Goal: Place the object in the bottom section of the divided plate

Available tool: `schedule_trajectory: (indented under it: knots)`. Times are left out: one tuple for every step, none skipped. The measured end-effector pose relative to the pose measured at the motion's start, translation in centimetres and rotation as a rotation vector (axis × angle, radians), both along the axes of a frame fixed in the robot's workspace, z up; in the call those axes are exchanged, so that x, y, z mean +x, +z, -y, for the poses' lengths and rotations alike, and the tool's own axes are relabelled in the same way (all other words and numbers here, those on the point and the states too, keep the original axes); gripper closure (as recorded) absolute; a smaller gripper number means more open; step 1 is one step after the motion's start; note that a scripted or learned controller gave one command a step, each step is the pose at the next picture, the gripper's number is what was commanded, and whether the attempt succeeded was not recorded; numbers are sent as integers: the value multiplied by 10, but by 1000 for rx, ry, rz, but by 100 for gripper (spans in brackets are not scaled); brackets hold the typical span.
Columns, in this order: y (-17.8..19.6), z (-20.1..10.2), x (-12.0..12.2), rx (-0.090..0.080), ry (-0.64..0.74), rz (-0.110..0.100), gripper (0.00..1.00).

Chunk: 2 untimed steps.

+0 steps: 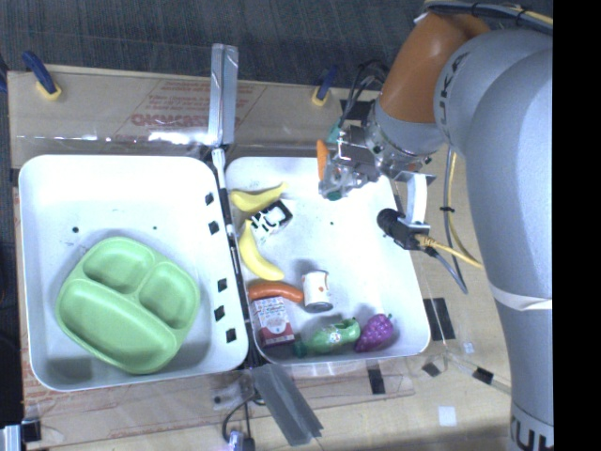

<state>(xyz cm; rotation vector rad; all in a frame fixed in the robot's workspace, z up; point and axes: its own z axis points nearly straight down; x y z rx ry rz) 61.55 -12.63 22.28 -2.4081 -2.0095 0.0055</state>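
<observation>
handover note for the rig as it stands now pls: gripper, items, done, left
Gripper: over the upper part of the right bin, beside an orange carrot-like item; jaw state unclear, no hold confirmed.
Divided plate: green, in the left bin, nothing in any section.
Also in the right bin: two bananas, can, grapes.
Done: nothing placed.
Left: pick an object, put it in the plate's bottom section.
</observation>
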Motion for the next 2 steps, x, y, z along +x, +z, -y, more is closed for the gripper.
schedule_trajectory:
  knots:
    - [-21,-83,-24,-2,-135,-2,100]
    - [8,-62,-11,-2,-142,2,100]
